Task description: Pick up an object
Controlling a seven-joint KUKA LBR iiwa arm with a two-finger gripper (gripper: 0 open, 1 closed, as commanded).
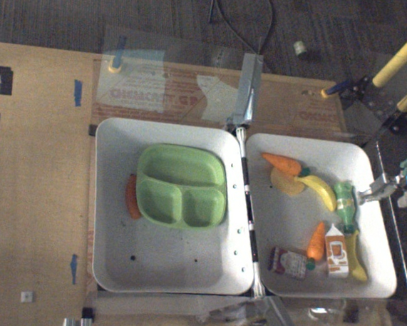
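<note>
While the gripper point(373, 189) sits at the right bin point(279, 273)'s right rim, whether it is open or closed I cannot tell. A green bottle point(344, 201) lies just inside that rim, touching a banana point(319, 190) (a crowded spot). Descending squarely over the bottle, clear of the banana, seems wisest.

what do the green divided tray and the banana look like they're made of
Green divided tray: probably moulded plastic, matte, one even colour with soft rounded compartment walls. Banana: likely plastic toy food, smooth with a slight sheen and flat uniform yellow, though rubber can't be ruled out.
</note>
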